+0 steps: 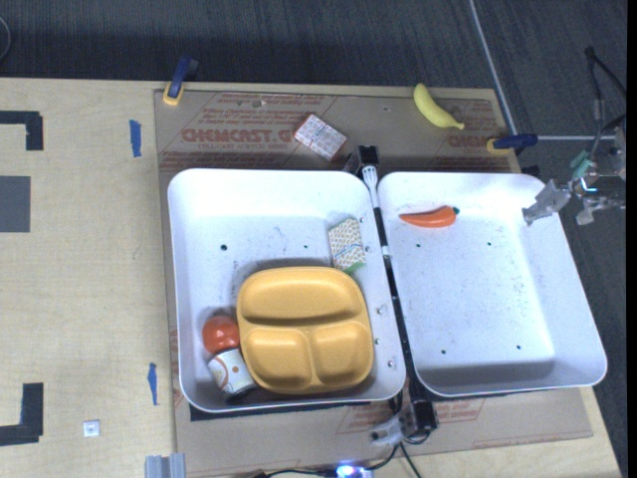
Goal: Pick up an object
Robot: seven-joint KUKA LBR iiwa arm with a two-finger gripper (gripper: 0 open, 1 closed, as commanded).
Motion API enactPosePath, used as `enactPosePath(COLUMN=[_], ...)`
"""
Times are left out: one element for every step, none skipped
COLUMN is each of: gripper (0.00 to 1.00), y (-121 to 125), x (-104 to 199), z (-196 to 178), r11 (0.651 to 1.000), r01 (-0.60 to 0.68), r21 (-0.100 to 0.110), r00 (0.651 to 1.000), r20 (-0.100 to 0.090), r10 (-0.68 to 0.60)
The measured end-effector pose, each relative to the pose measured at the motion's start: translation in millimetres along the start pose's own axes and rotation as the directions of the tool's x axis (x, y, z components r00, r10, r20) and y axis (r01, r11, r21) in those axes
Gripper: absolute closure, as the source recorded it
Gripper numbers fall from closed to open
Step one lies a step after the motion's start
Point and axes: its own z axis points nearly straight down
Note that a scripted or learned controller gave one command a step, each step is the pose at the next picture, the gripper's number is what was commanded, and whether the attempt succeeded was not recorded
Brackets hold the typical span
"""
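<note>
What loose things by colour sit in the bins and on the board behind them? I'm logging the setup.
Yellow: 2, divided tray, banana
Orange: 2, carrot, round toy
Patterned packets: 2, in left bin, on board
White-and-orange cup: 1
Total: 7

Two shallow white bins are counted on the bench: a left bin (189,217) and a right bin (557,297). In the left bin, one yellow divided tray (304,329), one small patterned packet (345,241), one red ball-like item (220,334) and one small white-and-orange container (229,370) are seen. In the right bin, one orange carrot (428,217) is counted. Beyond the far rims, one banana (436,108) and one small checked packet (318,135) are found on the cardboard. Two clamps are noted, one at the far left (179,76) and one at the far right (510,142).
</note>
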Motion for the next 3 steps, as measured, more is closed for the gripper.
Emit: enactPosePath(gripper=[0.00,0.00,0.00], y=[-3,9,0], x=[19,76,122], z=[124,147,147], r11=[1.000,1.000,1.000], r01=[0.002,0.001,0.001], r21=[0.000,0.001,0.000], r00=[1.000,1.000,1.000], r20=[-0.003,-0.001,0.000], r10=[-0.002,-0.001,-0.001])
